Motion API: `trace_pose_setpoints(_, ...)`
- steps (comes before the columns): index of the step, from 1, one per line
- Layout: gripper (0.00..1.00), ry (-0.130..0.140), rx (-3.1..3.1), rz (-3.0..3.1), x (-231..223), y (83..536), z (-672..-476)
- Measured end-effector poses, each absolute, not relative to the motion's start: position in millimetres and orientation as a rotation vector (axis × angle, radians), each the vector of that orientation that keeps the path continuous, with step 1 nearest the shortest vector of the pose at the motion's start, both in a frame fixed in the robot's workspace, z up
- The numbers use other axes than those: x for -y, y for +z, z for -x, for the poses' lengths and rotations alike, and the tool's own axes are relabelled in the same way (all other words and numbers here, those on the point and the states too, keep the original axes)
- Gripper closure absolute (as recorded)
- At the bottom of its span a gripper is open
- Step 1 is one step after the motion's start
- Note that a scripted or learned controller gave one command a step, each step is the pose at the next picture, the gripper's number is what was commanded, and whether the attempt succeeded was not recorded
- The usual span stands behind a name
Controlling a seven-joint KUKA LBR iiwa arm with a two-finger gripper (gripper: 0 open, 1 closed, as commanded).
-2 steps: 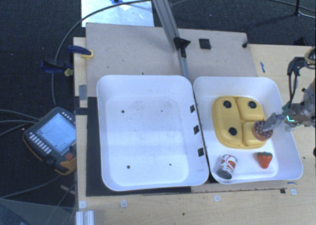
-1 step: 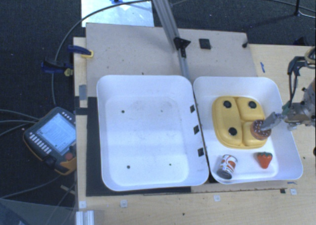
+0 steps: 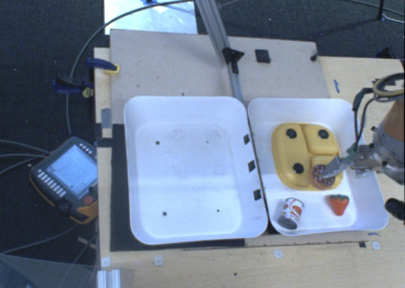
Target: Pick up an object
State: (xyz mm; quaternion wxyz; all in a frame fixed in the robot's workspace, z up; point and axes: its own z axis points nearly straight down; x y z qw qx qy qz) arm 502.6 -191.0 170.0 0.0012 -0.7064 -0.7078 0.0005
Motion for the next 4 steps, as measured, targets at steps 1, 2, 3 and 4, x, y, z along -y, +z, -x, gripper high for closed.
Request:
trace_pose_setpoints(1,0.0,-0.002,2.22,2.216,188,117,-496.1)
trace_pose_setpoints(2,0.0,-0.016,2.229,2.224,190,95,-501.9)
trace_pose_setpoints(3,1.0,-0.017,2.229,2.217,187,103,-501.7)
trace_pose_setpoints(4,1.0,-0.003,2.23,2.22,190,146,-501.4)
